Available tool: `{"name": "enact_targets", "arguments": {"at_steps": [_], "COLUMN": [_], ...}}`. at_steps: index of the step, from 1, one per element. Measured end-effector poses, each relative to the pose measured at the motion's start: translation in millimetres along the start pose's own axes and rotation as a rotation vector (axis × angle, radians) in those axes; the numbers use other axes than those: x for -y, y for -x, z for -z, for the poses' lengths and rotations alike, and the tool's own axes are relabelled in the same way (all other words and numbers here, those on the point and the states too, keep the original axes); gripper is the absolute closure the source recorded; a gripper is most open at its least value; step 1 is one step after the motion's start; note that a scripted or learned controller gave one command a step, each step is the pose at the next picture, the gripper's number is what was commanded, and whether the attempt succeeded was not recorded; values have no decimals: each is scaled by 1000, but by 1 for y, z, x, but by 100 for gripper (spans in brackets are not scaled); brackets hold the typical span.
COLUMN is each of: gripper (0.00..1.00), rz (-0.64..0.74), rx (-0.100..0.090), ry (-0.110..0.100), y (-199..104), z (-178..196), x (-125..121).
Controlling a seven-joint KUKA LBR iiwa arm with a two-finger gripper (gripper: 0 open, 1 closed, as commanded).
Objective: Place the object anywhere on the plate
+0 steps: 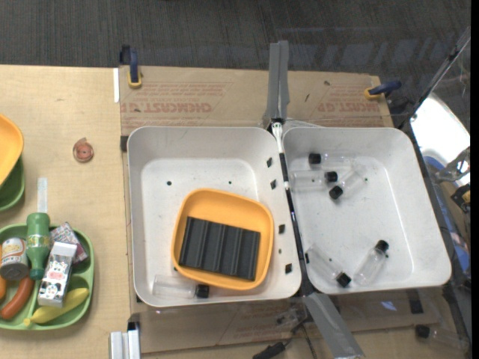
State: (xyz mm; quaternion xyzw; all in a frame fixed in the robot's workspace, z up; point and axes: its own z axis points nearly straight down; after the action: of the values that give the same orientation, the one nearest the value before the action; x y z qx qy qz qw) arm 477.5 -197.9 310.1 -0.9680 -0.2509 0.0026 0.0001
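Note:
An orange square plate (196, 200) lies in the left white bin (150, 155), toward its front. A black ridged rectangular object (221, 248) rests flat on the plate, filling most of its middle. A clear vial with a black cap (179, 289) lies on the bin floor just in front of the plate's near edge.
The right bin (400, 163) holds several clear vials with black caps, such as one at the back (322, 158) and one at the front (372, 259). On the wooden table to the left stand a green tray of toy food (78, 290) and an orange bowl (7, 155).

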Motion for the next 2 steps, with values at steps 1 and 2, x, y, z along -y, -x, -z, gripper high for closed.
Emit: {"name": "enact_targets", "arguments": {"at_steps": [1,2], "gripper": [0,0], "rz": [-138,-295], "rx": [1,2], "ry": [0,-2], "y": [-5,12], "z": [94,28], "x": [8,-21]}}
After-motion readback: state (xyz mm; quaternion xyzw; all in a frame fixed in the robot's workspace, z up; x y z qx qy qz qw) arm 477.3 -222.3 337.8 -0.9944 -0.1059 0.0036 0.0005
